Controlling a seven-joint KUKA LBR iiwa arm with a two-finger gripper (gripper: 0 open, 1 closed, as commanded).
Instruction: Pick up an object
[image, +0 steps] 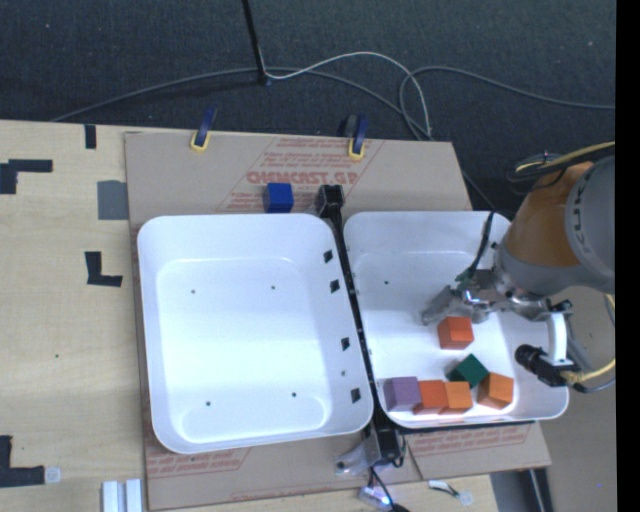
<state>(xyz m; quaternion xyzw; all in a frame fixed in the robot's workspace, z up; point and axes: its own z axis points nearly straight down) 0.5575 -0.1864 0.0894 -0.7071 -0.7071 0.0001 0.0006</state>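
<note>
- Two white bins sit side by side; the right bin (400, 235) holds all the blocks, while the left bin (240, 235) has none in it.
- One orange block (456, 332) lies apart from the rest, just below the gripper (462, 300), which hangs low over it on the grey arm (560, 230).
- Whether the gripper is spread or closed, I cannot tell; nothing is visibly held.
- Along the near wall sit a purple block (402, 392), two more orange blocks (444, 396), a green block (468, 371) and another orange one (497, 389), packed close together.
- Likely risk: the gripper comes down off-centre and nudges the lone orange block aside instead of straddling it.
- Going for the packed row instead could jam against neighbouring blocks or the bin wall.
</note>
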